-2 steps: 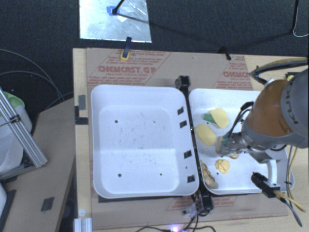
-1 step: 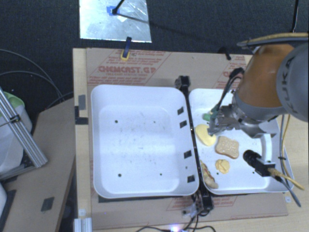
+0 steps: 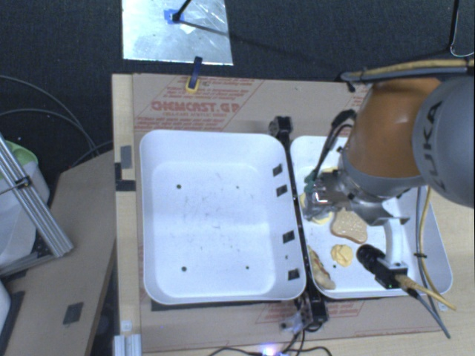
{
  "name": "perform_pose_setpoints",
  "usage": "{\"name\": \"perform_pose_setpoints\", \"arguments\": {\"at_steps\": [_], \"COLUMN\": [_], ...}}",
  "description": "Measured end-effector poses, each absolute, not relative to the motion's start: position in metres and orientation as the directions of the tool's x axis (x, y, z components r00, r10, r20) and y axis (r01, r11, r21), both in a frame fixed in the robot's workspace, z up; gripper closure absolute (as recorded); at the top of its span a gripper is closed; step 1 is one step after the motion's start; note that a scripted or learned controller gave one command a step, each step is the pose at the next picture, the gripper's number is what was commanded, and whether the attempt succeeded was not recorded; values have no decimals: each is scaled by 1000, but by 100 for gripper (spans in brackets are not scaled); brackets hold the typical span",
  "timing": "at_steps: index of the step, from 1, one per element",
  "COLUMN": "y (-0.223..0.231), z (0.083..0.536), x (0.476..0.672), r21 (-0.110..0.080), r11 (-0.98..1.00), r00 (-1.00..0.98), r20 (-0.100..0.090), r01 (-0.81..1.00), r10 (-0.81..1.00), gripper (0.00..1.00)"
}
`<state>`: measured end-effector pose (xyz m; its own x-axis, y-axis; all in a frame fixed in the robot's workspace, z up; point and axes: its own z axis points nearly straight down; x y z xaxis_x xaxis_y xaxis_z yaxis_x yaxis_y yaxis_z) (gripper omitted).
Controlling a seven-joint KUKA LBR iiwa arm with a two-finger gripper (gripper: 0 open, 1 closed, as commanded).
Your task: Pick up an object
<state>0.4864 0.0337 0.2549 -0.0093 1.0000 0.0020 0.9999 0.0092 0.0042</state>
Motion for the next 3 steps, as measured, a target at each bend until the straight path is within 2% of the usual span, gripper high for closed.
{"name": "perform_pose_setpoints", "arguments": {"at_steps": [1, 2, 3], "y": [63, 129, 125], "z": [391, 460, 467], "x": [488, 487, 487], "r21": [18, 11, 7], "r11": [9, 12, 10], "r00": [-9, -12, -10], "r20": [4, 5, 2], "r01": [1000, 1000, 1000], "r10": [1000, 1000, 1000], "gripper": [100, 100, 100]}}
